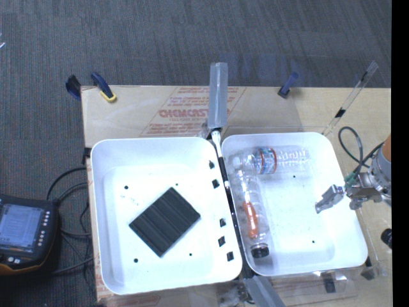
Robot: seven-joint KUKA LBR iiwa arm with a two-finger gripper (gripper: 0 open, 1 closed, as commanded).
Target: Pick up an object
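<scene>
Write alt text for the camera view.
A grey arm's two-finger gripper hovers over the right white bin, which holds two clear plastic bottles. The left white bin holds a dark ribbed rectangular pad.

2 white bins (102, 171), dark ridged pad (165, 220) left, 2 clear bottles (252, 213) right, gripper (332, 197) at right rim

- Two clear plastic bottles (255, 190) crowd the right white bin's (319, 251) left and upper sides; lower right floor is open.
- Dark ribbed square pad (165, 221) occupies the left white bin's (108, 171) centre.
</scene>
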